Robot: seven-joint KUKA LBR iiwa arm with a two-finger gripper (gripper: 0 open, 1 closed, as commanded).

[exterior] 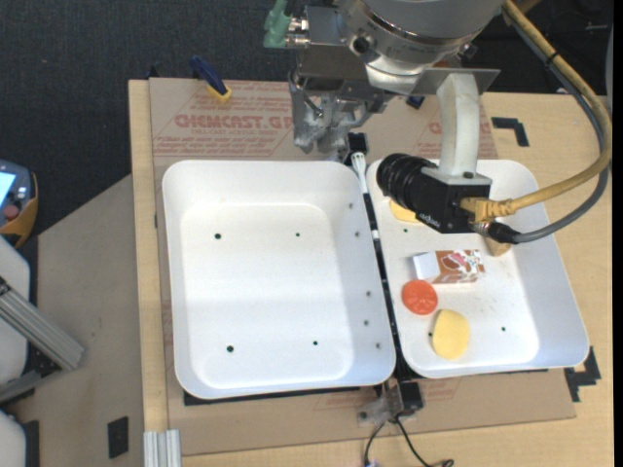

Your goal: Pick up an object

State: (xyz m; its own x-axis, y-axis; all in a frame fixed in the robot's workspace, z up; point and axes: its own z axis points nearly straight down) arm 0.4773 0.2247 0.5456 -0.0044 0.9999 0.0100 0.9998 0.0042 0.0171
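Robot claw [329,132] hangs above the far rim where two white bins meet; whether its jaws are open cannot be told.

Judged as the approach step, nothing visibly gripped. Nearer the viewer and right of the claw, the right bin [545,300] holds one small carton [450,266], one red disc [420,297], one yellow round piece [451,335], and perhaps another yellow piece [401,209]. Next, it must descend over one.
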